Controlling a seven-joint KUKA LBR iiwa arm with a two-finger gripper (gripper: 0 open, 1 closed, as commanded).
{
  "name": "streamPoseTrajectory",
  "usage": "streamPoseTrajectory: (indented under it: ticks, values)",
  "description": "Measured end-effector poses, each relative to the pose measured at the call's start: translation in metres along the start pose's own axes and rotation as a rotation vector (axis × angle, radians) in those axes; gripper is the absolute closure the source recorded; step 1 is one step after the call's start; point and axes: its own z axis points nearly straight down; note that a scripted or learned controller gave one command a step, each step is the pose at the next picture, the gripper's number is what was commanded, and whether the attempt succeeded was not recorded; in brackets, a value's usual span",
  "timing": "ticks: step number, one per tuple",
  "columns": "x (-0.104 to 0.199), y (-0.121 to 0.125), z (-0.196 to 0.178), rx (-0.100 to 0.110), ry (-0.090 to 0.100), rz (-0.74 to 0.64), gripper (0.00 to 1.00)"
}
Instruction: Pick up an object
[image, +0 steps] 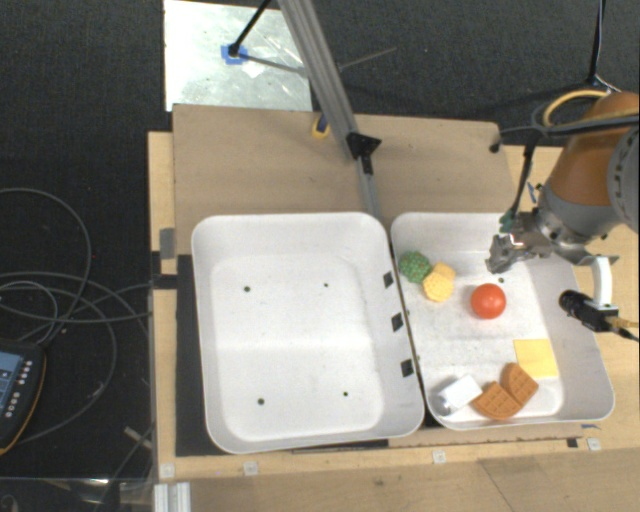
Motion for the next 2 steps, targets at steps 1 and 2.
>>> streamPoseTrajectory:
  ticks: [1, 2]
  values:
    - [0.008, 0.005, -0.061, -0.003, -0.001, -0.005, 1.0]
    - [0.017, 0.01, -0.112, -0.002, 0.0, -0.005, 1.0]
